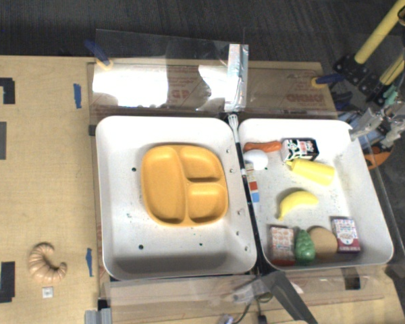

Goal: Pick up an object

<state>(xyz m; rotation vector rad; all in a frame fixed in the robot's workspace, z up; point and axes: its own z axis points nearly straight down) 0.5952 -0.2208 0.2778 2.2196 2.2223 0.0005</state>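
Resting on a wooden bench (40,147) are two shallow white bins side by side, listed here with their contents.

Left bin (115,248): one yellow-orange divided plate (184,183), lying flat near the middle, with one long compartment on the left and two smaller ones on the right.

Right bin (374,201):
- Orange carrot (262,146), far left corner, lying crosswise.
- White egg (256,159), just near of the carrot, touching or almost touching it.
- Black-and-white carton (301,148), to the right of the carrot, along the far wall.
- Yellow block (312,172), pale, just near of the carton, tilted.
- Banana (295,202), middle of the bin, curved, apart from the other items.
- Red-and-white packet (281,242), near wall, left end of a row.
- Green vegetable (304,246), just right of the packet, touching it.
- Brown potato (322,241), next in the row, touching the green vegetable.
- Small purple-and-red box (345,234), right end of the row, against the potato.

Outside the bins: a tan croissant (47,262) on the bench at near left; a clear plastic sheet (169,73) standing behind the left bin.

Arm: the gripper (386,123) sits at the right edge, beyond the far right corner of the right bin, above its rim and well apart from every item. It is too cluttered and small there to tell how wide the pincer stands; nothing can be seen in it, and it touches none of the listed things.
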